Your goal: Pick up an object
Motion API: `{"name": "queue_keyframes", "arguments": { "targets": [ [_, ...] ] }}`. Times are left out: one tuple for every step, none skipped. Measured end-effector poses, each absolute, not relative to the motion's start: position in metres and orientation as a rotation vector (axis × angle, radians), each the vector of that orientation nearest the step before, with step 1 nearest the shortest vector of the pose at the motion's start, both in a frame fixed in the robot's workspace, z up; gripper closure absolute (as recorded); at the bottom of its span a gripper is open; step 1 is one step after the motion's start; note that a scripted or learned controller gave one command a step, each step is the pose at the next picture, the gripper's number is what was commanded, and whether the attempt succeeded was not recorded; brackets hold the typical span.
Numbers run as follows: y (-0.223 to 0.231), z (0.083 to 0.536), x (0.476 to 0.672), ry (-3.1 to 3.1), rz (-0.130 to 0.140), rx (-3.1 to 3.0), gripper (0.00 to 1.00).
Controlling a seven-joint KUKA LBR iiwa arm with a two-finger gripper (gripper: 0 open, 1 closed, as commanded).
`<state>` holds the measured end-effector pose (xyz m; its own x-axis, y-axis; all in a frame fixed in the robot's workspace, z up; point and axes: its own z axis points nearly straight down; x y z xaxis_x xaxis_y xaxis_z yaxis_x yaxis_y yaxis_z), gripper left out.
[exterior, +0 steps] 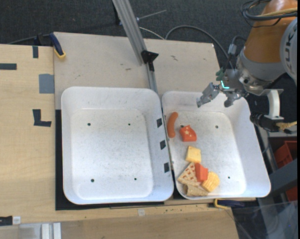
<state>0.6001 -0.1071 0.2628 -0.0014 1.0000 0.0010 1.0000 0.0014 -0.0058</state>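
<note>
Floor: dark grey carpet [80,6] across the far side, a thin cable [190,31] trailing over it.
Bench: pale wooden top [100,59] with scuffs.
Left board: light plywood [15,133] bearing grey tape patches [46,82].
Post: slanted aluminium rail [130,24] rising from the bench's far middle.
Light: even, soft shadows.

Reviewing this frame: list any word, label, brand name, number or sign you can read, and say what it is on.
"UK": partial dark letters on the grey arm casing at the picture's right edge, cut off by the frame; likely part of a brand name.
No readable text on the right bin, the left bin, the toy food pieces or the gripper.
The dark tape marks on the wooden board are shapes, not letters.
</note>
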Motion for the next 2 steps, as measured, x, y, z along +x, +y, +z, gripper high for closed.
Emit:
{"name": "queue_keyframes", "arguments": {
  "targets": [
    [-0.107,0.265,0.601,-2.223,0.002,-2.218,0.0],
    [-0.112,0.204,0.594,-2.218,0.009,-2.217,0.0]
  ]
}}
